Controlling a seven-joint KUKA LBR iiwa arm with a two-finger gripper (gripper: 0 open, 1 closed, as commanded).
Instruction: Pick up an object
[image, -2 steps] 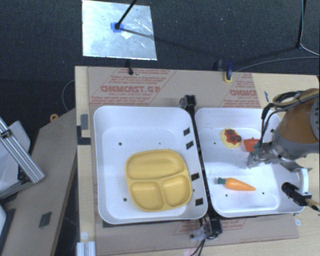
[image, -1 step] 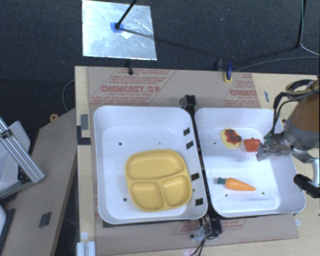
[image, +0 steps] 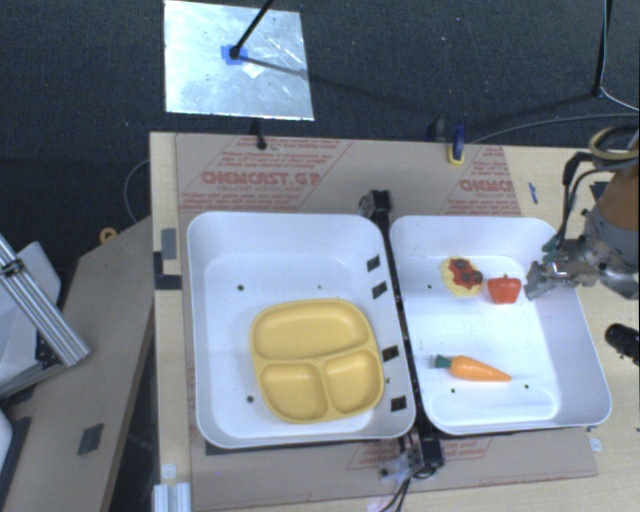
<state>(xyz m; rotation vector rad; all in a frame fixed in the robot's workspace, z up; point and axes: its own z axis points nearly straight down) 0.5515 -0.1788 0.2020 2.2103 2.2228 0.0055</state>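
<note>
At right edge of frame, gripper hovering over the right bin's rim, just beside a red toy pepper; finger state impossible to tell. Lying nearby: toy pizza, toy carrot. Sitting in left bin: yellow divided tray.

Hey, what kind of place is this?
Probably a robotics lab bench: two white bins on a board, toy food like a carrot, and a robot's pincer reaching in.
</note>
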